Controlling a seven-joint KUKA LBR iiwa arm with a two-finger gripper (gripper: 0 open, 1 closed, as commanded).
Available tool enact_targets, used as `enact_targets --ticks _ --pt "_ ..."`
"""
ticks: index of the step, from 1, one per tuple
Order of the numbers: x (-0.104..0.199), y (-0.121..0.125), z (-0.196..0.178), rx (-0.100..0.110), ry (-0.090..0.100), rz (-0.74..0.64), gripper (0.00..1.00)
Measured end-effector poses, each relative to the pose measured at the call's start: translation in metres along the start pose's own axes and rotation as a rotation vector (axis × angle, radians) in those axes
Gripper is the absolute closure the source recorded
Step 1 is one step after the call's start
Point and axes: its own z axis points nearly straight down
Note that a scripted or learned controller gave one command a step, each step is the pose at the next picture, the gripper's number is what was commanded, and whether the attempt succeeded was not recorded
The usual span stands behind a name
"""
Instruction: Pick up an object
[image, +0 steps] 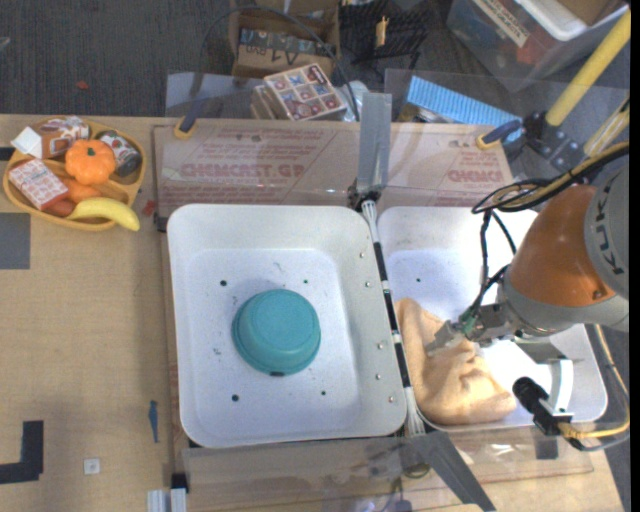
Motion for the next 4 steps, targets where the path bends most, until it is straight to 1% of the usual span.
enact_targets --ticks 1,2,3,4 --pt "-0.002 0.000 -0.010 -0.002 -0.002 0.004 1.00" --pt "-0.005 0.025 0.009 0.002 -0.002 -0.243 1.00" --pt "0.000 -0.021 0.008 0.001 -0.001 0.020 1.00" --pt "-0.002 -0.022 0.009 0.003 -0.003 0.022 0.00"
